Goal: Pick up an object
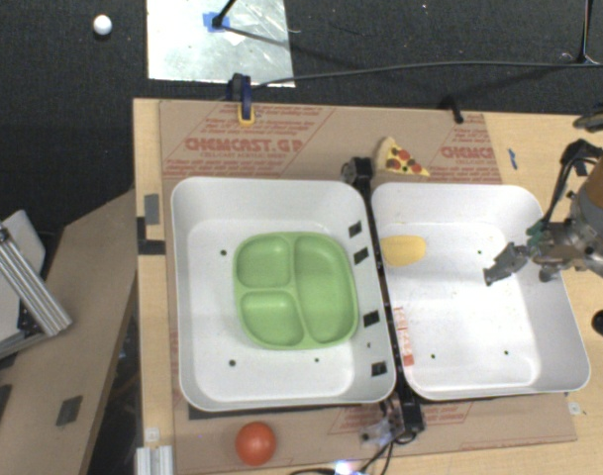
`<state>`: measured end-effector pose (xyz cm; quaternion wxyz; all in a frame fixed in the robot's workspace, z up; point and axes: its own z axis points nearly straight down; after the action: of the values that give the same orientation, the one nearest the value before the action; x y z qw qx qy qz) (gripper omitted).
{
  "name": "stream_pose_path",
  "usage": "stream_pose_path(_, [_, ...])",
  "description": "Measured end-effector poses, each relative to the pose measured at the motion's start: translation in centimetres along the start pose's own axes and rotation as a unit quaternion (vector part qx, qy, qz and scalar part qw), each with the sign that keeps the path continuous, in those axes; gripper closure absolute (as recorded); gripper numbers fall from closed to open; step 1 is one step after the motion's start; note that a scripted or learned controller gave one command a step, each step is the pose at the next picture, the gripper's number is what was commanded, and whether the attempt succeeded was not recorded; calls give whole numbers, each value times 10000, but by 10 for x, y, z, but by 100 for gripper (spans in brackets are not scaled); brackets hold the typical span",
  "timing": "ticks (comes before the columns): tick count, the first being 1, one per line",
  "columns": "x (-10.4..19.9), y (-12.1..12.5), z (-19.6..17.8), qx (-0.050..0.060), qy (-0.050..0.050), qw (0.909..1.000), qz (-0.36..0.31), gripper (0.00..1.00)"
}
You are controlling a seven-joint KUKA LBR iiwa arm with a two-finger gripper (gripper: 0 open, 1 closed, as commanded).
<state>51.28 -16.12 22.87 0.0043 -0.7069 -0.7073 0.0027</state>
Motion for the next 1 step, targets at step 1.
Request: stream_pose_path(1, [0,3,-6,-60,-14,10000,-16,0])
